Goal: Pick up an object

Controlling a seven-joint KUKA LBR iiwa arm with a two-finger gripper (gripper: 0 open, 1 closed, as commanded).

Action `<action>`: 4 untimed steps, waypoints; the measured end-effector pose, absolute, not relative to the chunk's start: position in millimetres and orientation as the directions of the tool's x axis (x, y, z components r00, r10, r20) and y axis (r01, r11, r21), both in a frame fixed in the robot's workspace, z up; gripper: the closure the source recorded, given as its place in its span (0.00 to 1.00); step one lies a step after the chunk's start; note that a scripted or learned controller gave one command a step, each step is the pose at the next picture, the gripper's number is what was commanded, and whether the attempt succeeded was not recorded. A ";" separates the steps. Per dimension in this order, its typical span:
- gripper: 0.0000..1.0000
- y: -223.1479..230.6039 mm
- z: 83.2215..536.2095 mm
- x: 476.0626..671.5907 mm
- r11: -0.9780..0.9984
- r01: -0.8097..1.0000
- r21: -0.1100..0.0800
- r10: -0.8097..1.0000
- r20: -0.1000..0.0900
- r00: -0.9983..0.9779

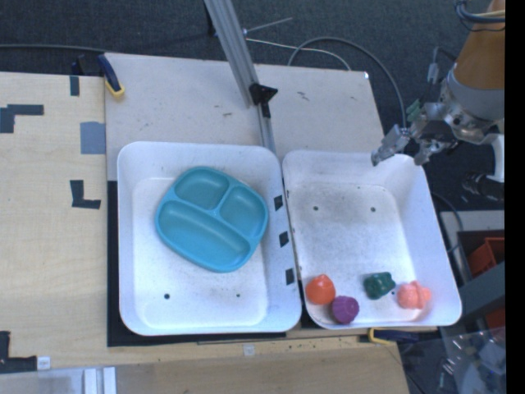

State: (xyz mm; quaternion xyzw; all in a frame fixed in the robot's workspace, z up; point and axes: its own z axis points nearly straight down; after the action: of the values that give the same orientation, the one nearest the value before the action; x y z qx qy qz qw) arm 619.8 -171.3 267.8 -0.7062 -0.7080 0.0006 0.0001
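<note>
1. The pincer [402, 148] hangs over the right bin's [426, 212] far right corner, jaws apart and holding nothing; this is the approach step.
2. Left bin [131, 220]: a blue divided plate [212, 217].
3. Near edge of the right bin, left to right: orange piece [320, 289], purple piece [344, 309], green piece [378, 285], pink piece [413, 295].
4. Next, I judge: travel toward the near edge, then descend on one piece.

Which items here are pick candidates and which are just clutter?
Candidates, right bin, near edge:
- orange piece
- purple piece
- green piece
- pink piece
- gripper at that bin's far right corner

Possibly pickable too:
- blue plate in left bin

Clutter:
- metal post
- clamp
- cable
</note>
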 end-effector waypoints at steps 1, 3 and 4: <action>0.00 -171.4 267.8 619.7 0.003 1.000 -0.001 1.000 -0.001 -0.003; 0.00 -179.4 171.7 625.1 0.002 1.000 -0.006 1.000 -0.001 -0.002; 0.00 -184.4 114.1 631.2 0.002 1.000 -0.007 1.000 -0.001 -0.002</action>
State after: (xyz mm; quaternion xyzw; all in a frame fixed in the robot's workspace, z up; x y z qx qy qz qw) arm 631.2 -184.4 114.1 -0.7064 -0.7079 0.0027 0.0023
